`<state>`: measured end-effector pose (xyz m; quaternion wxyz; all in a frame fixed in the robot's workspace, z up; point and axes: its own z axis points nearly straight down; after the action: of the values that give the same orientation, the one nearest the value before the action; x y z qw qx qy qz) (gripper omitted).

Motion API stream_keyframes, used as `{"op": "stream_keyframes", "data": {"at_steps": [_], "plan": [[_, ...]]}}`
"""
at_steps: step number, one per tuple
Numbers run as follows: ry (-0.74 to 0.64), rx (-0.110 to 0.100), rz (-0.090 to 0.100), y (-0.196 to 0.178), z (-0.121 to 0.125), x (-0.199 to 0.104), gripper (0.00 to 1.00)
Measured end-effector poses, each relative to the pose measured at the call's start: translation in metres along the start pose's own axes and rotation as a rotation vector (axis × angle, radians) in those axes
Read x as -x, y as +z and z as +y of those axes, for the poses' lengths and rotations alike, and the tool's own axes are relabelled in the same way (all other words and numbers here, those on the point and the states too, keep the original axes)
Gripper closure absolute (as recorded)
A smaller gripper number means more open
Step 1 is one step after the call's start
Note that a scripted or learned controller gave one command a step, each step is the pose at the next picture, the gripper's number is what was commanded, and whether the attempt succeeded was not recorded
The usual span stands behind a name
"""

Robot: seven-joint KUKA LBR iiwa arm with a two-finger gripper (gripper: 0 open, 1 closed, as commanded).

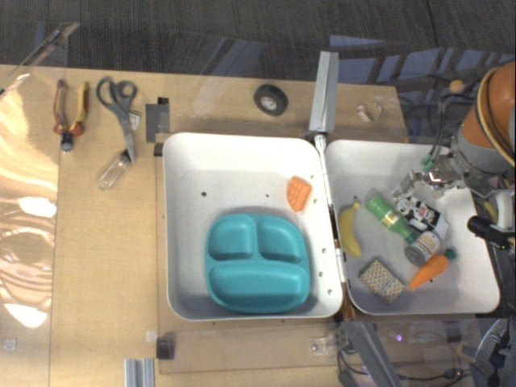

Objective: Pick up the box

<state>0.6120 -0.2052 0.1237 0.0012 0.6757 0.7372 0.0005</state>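
- Wooden bench (81, 240) carries two white bins side by side, with scissors (121, 107), pliers (68, 111) and a tape roll (271, 99) lying along its far edge.
- Left bin (185, 168) holds a teal divided tray (258, 263) and a small orange piece (299, 192).
- Right bin (476, 293) holds the box (380, 280), patterned, near its near edge, between a banana (349, 228) and a carrot (429, 270); a green bottle (389, 215) and a can (422, 248) lie farther back.
- Gripper (423, 185) hovers at the right bin's far right, apart from the box; its state I cannot tell.

Patterned box (380, 280) flat (slightly skewed), right bin's front.
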Motion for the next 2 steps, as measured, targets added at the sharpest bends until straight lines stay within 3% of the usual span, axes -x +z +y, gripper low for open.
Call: {"op": "stream_keyframes", "data": {"at_steps": [1, 2], "plan": [[-0.091, 0.004, 0.000, 0.037, 0.054, -0.072, 0.00], [-0.257, 0.009, -0.005, 0.034, -0.037, -0.057, 0.00]]}}
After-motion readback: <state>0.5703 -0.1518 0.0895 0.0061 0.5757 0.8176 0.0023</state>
